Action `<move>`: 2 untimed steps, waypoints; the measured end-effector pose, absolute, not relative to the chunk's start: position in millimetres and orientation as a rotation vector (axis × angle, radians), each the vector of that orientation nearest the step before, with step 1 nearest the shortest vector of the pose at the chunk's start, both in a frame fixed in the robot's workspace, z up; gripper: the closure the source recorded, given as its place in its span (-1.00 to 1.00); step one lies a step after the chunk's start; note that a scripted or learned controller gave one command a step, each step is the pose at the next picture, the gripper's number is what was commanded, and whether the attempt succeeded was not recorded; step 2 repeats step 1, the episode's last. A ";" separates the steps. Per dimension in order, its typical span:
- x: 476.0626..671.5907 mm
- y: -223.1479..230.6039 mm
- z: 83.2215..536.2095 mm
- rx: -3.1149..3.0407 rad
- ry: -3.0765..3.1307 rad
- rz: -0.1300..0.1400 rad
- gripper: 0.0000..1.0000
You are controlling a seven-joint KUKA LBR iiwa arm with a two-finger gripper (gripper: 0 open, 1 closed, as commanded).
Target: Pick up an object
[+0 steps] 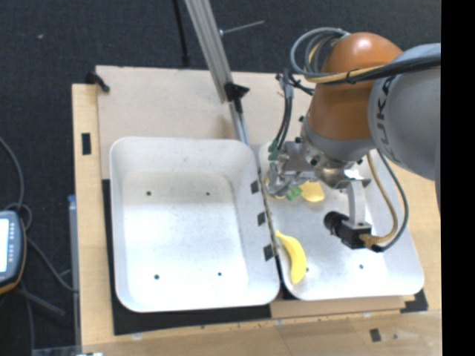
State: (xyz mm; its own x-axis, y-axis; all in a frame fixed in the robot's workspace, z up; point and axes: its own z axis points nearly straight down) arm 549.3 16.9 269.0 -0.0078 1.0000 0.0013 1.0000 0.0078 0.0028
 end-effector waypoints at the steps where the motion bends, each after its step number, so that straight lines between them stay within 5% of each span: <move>1: 548.2 64.2 268.3 2.213 2.228 0.004 1.00; 2: 548.2 64.2 268.3 2.213 2.228 0.004 1.00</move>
